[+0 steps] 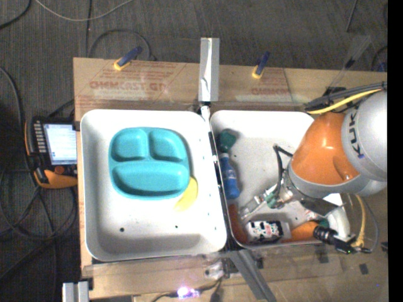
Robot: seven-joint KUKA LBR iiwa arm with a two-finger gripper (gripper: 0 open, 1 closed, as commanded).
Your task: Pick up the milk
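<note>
left bin holds a teal divided tray with a yellow banana at its right edge. right bin: blue bottle along left wall, milk lying at front edge, just below the claw. can't tell the claw's state. grey arm enters from right.
</note>
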